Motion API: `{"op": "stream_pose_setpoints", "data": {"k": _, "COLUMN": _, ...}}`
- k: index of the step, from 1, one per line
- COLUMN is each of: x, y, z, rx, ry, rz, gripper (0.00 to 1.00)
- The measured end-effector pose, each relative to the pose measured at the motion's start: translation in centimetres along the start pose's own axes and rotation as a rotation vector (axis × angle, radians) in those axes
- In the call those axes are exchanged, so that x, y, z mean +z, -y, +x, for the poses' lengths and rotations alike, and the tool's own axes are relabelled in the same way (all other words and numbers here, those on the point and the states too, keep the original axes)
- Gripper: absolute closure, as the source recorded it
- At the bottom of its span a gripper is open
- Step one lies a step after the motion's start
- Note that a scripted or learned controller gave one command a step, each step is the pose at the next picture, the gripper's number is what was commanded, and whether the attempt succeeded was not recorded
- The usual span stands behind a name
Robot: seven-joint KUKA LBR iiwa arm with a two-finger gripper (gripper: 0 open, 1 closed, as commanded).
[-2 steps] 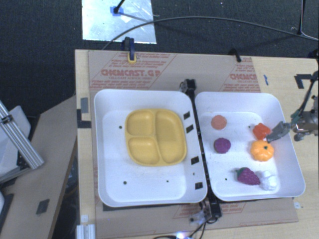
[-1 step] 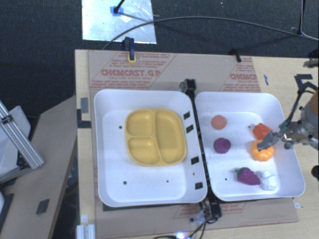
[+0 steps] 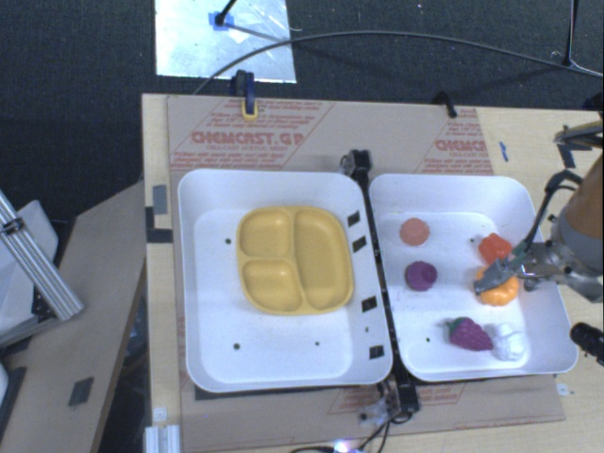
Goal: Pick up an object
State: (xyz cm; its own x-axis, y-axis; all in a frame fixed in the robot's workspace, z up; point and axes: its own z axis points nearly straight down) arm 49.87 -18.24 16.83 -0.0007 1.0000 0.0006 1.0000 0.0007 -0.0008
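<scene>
Camera view, you've got the right bin (image 3: 528, 361) nearest: magenta piece (image 3: 468, 334) at its front, gripper (image 3: 497, 276) at the orange-yellow piece (image 3: 500, 292), touching it; can't tell its state. Farther back: purple ball (image 3: 421, 275), pink disc (image 3: 414, 231); yellow tray (image 3: 291, 259) in the left bin (image 3: 203, 347).

In the bin at the right of the frame you have five small items. A pale pink disc (image 3: 414, 231) lies near the upper left. Below it sits a purple ball (image 3: 421, 275). At the right, an orange-red piece (image 3: 494, 247) sits above a yellow-orange piece (image 3: 500, 292), the two nearly touching. Toward the bottom, a magenta berry-like item (image 3: 469, 334) lies just beside a white lump (image 3: 510, 344).
</scene>
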Motion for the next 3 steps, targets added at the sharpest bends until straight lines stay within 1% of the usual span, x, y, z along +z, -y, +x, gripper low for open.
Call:
{"op": "stream_pose_setpoints", "data": {"k": 1, "x": 4.3, "y": -0.2, "z": 0.6, "rx": 0.0, "ry": 0.0, "rz": -0.001, "gripper": 0.0}}
{"op": "stream_pose_setpoints", "data": {"k": 2, "x": 3.0, "y": -0.3, "z": 0.5, "rx": 0.001, "ry": 0.002, "rz": -0.004, "gripper": 1.0}}
{"op": "stream_pose_setpoints", "data": {"k": 3, "x": -1.4, "y": -0.9, "z": 0.7, "rx": -0.004, "ry": 0.003, "rz": -0.007, "gripper": 1.0}}
